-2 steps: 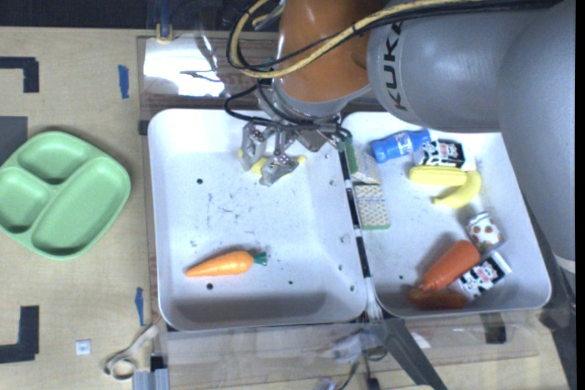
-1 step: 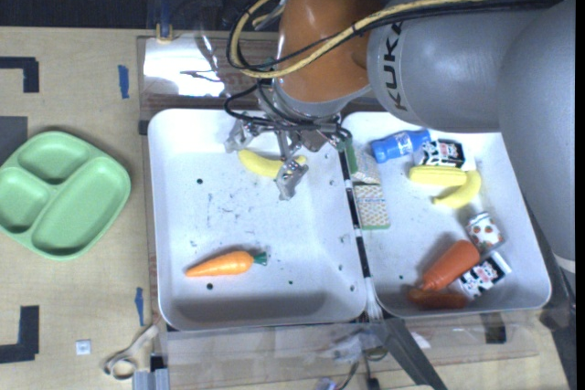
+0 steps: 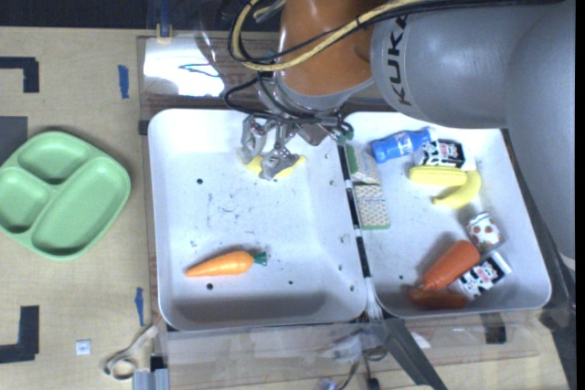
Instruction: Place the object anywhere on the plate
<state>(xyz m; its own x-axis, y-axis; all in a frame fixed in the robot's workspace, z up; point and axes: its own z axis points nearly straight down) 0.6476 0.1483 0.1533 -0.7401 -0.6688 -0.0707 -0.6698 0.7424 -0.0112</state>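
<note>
The green divided plate lies on the bench left of both bins. My gripper hangs low over the back of the left bin, under the orange wrist band. A small yellow object sits between its fingers and pokes out on both sides of the front fingertip, so the gripper is shut on it. The object is close to the bin floor; whether it still touches it cannot be seen. An orange carrot lies near the front of the same bin.
The right bin holds a blue bottle, a yellow banana, a second carrot and small printed packets. A patterned packet lies by the divider. The grey arm covers the upper right.
</note>
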